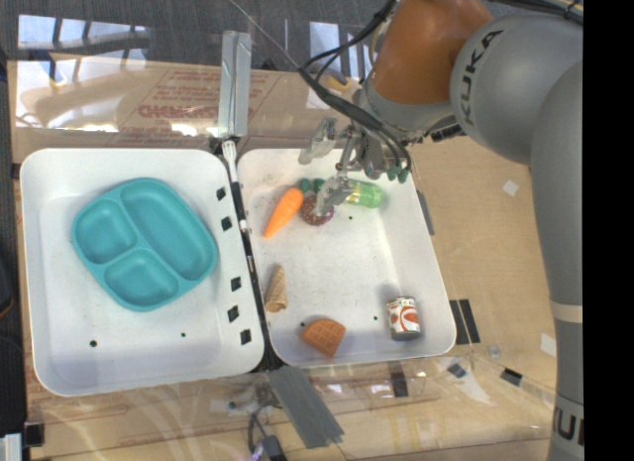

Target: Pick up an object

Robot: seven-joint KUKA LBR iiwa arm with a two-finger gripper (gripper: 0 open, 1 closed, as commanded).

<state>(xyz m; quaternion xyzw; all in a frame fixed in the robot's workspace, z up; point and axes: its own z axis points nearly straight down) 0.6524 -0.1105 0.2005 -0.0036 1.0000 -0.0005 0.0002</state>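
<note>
Lying just left of the pincer [342, 176], a carrot [283, 211] rests apart.

One camera looks down at a slant on the right bin [428, 251]. The left bin [40, 251] lies beside it.

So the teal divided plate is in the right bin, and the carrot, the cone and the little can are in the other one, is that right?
Not quite. The camera view shows the teal divided plate in the left bin, not the right. The carrot, the cone and the little can lie in the other one, the right bin.
</note>
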